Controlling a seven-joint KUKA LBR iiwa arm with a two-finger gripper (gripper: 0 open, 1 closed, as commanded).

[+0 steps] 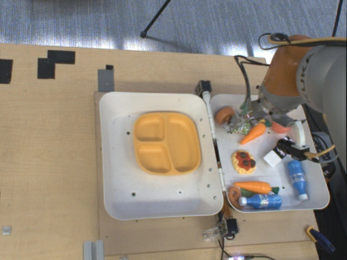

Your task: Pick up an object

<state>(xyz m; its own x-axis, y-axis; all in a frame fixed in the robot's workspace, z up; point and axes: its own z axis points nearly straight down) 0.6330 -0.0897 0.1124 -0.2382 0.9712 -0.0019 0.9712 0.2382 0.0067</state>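
Carrot (254, 132) looks like the likely target: it's lying tilted in the right bin (320, 199), near the back, with its green top touching the end effector (242, 120). That bin is stuffed with toys (little pizza (244, 162), two blue bottles, a second carrot), so it's presumably the pick-from side. The left bin (116, 199) just has a yellow divided plate (165, 143). Arm's low over the back of the clutter. Can't tell what state the end effector is in; too murky.
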